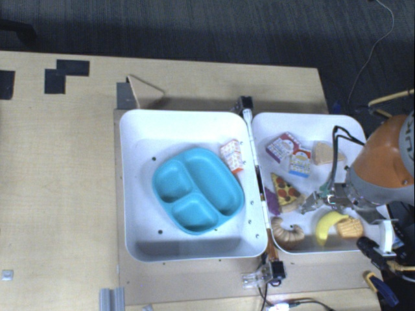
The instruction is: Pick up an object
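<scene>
**Arm over the right bin, gripper low among the toy food**

Spread across the frame: a pale wooden bench (58, 193), dark carpet beyond its far edge. Set side by side on it, two shallow white bins — the left bin (133, 173) and the right bin (350, 123), their inner walls touching along a thin divider.

Reaching in from the right, over the right bin: the grey arm with its orange band (382, 157), a black cable looping off it toward the bin's far side. Below the band, the gripper (319, 199), metal parts low over the bin's middle, just left of the banana. Fingers too small and cluttered to read — cannot tell whether apart or together, and nothing plainly seen between them.

Lying in the left bin: a blue divided plate (196, 190), three compartments, tilted diagonally. Just beside its far right corner, against the divider, a small red-and-white carton (231, 154).

Scattered in the right bin: a purple-and-white box (282, 146) near the far wall, a small blue-and-white packet (299, 165) beside it, a tan bread-like piece (322, 153) further right. Nearer the middle, a pizza slice (285, 191). Along the near wall, a brown pretzel-like pastry (287, 233), a yellow banana (327, 225) and a waffle-like biscuit (350, 227) touching the banana's right end.
</scene>
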Controlling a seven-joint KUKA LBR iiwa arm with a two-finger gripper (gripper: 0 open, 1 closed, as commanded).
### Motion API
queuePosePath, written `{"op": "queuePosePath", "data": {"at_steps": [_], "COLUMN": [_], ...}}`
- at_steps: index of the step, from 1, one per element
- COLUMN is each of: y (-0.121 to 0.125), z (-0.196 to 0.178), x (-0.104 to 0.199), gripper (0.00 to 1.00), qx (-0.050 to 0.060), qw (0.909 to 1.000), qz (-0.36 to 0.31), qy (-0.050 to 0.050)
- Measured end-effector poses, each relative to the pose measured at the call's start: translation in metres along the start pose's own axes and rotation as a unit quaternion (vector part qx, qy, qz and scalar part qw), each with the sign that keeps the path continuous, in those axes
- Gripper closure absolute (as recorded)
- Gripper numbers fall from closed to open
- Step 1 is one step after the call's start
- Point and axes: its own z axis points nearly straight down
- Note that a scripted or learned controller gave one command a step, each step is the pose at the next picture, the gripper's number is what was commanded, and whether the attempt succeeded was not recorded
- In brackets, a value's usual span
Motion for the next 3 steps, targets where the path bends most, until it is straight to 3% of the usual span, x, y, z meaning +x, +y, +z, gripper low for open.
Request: {"op": "queuePosePath", "data": {"at_steps": [1,2,3], "y": [0.003,0.002,0.0], "z": [-0.012,-0.012,0.0], "x": [0.0,0.0,0.033], "gripper": [1.0,0.0,0.0], "qx": [-0.003,-0.003,-0.001], "qw": [1.0,1.0,1.0], "qz": [-0.002,-0.002,0.0], "qy": [0.0,0.0,0.0]}}
